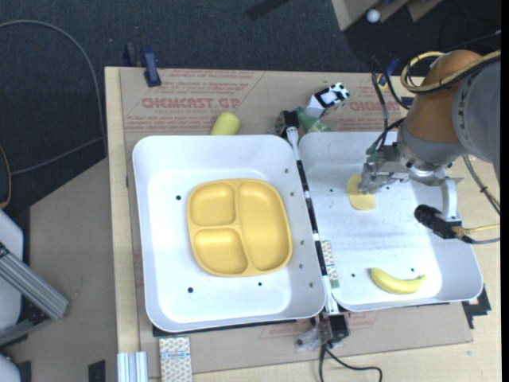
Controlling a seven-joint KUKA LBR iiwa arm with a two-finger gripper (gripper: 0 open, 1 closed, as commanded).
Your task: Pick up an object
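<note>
In the right bin (445,286), the arm (445,102) with its gripper (371,178) blocks the back edge, down upon a yellow piece (362,196). A banana (396,280) lies along the front edge; the floor between stays open. A yellow divided plate (238,226) takes the left bin's (159,173) centre, leaving bare margins along its edges.

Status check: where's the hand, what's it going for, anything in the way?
Hand low in right bin, at the pale yellow piece; grip unconfirmed. Banana loose near front edge, apart. Nothing between hand and piece.
</note>
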